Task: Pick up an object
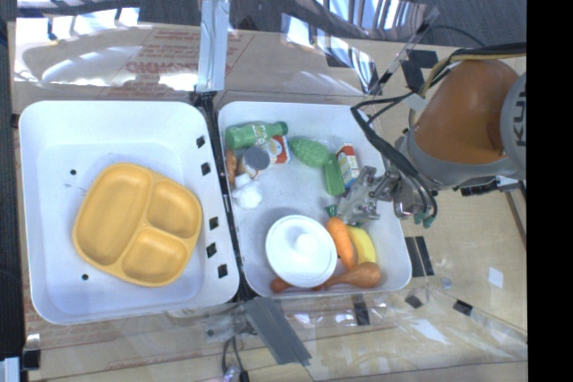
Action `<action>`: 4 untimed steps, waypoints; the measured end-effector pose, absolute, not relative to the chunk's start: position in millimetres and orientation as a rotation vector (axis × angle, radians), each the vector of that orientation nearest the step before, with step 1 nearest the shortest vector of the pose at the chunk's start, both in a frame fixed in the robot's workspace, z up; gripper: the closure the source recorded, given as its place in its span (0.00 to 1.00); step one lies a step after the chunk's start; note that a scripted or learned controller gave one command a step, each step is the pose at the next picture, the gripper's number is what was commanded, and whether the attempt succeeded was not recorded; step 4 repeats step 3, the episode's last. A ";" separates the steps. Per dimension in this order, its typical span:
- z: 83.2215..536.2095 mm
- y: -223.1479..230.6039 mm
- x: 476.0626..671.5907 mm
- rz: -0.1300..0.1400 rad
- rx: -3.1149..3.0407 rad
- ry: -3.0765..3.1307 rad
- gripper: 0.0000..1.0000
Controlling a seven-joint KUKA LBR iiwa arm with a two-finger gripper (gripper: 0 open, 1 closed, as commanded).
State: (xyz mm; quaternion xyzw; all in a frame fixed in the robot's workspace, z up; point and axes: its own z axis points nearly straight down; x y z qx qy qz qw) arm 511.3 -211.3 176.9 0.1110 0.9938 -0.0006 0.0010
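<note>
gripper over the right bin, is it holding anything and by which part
Cannot be told: the two-finger gripper sits low among the toy food by the orange carrot, its fingertips unclear.

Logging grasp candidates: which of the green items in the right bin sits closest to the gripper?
The small green bottle, lying just left of the gripper. The bigger green bottle and green vegetable lie farther left.

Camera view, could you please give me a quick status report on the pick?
End effector low in right bin, nothing seen held. Carrot and banana just below it. Yellow tray alone in left bin.
</note>
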 end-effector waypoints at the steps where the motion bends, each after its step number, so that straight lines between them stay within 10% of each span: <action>1: 177.7 -169.8 490.3 0.000 0.928 3.005 1.00; 2: 157.6 -114.7 477.6 0.001 0.467 3.108 1.00; 4: 171.8 -162.2 477.4 -0.001 0.174 3.136 1.00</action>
